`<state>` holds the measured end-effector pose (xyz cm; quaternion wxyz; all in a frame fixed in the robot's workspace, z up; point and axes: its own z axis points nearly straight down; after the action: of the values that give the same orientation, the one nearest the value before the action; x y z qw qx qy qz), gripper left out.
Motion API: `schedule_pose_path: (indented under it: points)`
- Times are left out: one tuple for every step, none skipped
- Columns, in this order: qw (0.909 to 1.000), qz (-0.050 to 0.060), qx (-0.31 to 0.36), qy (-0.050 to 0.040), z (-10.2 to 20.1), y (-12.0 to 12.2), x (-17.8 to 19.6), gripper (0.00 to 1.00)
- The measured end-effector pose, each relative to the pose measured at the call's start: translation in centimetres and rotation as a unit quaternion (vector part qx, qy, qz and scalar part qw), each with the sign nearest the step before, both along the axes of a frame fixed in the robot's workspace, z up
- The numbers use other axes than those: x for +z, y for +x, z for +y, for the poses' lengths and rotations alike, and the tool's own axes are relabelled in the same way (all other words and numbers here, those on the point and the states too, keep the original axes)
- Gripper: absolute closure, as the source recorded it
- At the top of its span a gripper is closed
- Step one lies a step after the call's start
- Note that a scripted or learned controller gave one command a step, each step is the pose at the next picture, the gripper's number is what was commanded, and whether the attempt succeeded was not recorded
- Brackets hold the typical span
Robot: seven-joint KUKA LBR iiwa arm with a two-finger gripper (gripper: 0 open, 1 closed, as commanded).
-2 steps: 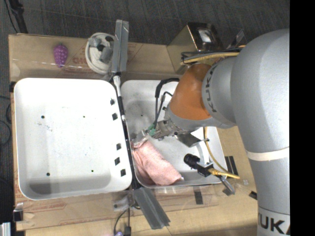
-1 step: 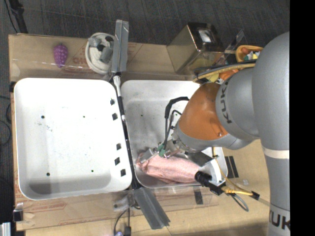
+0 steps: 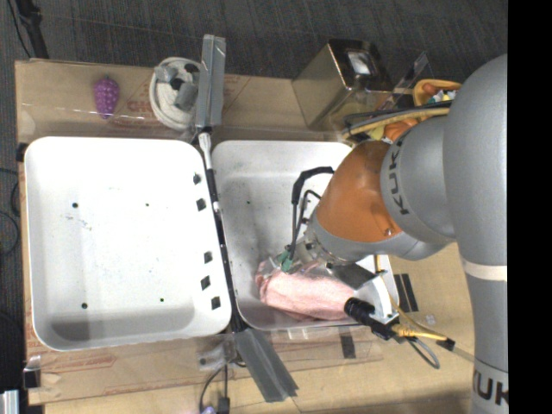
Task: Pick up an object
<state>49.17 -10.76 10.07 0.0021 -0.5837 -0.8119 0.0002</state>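
You cannot tell how the gripper (image 3: 297, 257) is set, as the arm's orange band (image 3: 358, 205) hides it. It hangs over one pink bundle (image 3: 302, 293) in the right bin (image 3: 259, 171). Two white bins share the tabletop (image 3: 60, 84); the left bin (image 3: 112, 231) lies beside it.

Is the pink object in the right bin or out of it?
In. The pink object lies on the floor of the right bin, near its front wall, under the arm's wrist.

We see the counter (image 3: 129, 365) bearing two white bins (image 3: 121, 240), a purple object (image 3: 106, 95) and a white roll (image 3: 175, 91).
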Motion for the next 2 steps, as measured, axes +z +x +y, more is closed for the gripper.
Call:
schedule_pose_path:
  points:
    - [1.0,0.0,0.0,-0.0001,0.01,0.01,0.01,0.0]
    - [0.9989,-0.001,-0.047,-0.0015,0.82,1.0,-0.98,0.0]
